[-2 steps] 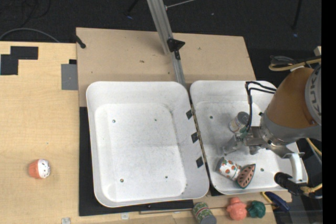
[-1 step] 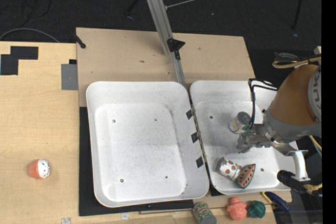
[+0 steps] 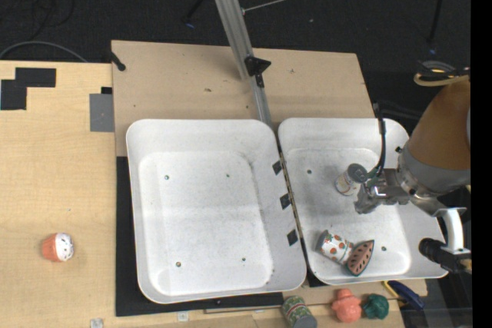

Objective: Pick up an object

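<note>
In the right bin (image 3: 323, 138), my gripper (image 3: 364, 200) reaches in from the right and hangs low over the bin floor. Just left of it lies a small pale cylindrical object (image 3: 345, 183) with a round grey piece (image 3: 357, 172) beside it. Nearer the front of the same bin lies a white cup with red and green spots (image 3: 334, 246), touching a brown shell-shaped object (image 3: 360, 256). Nothing shows between my fingers.
The left bin (image 3: 204, 211) sits beside the right one, with black clips along the shared rim. A red and white ball (image 3: 58, 247) rests on the wooden bench at far left. A pink toy (image 3: 347, 306), a green toy (image 3: 375, 306) and a dark can (image 3: 295, 310) lie in front of the bins. A metal rail (image 3: 234, 27) slants away behind.
</note>
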`<state>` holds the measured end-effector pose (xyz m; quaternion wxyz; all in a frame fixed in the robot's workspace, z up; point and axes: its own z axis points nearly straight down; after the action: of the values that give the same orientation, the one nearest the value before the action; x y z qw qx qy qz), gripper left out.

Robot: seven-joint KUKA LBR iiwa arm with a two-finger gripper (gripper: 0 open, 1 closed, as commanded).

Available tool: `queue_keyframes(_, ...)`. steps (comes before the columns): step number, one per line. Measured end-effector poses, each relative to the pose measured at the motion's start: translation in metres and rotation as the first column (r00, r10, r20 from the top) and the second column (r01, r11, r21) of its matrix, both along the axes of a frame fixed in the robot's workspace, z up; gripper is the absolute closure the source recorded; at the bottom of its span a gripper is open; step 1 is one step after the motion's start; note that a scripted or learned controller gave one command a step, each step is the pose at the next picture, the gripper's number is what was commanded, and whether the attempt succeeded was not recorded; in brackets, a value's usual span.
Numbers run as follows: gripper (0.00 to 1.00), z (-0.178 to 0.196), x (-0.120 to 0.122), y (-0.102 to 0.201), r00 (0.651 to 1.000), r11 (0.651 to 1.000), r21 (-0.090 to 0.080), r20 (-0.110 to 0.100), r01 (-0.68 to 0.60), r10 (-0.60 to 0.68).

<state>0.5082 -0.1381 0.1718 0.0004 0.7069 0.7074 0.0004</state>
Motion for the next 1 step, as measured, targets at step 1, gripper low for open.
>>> queue_keyframes(1, 1.00, 0.0427, 0.0006, -0.0048, 1.000, 1.000, 0.000, 0.001, 0.001, -0.001)
